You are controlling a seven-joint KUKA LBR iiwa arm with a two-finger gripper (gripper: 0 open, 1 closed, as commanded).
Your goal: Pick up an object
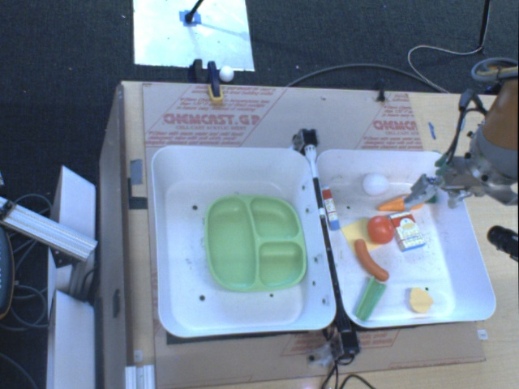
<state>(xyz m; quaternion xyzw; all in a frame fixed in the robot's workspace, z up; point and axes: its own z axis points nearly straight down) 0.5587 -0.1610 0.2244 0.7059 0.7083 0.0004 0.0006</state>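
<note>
Sausage (371, 259) long axis diagonal

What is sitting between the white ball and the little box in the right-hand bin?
In the camera view, an orange carrot-like piece lies between the white ball and the small box, with the gripper just above its right end.

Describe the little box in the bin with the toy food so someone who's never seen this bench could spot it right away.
Of the two white bins, take the right bin, the one holding toy food. Near its middle, beside a red tomato, lies the small carton. It is the one boxy, printed item there, white with orange and red markings, while its neighbours are rounded, plain-coloured shapes.
</note>
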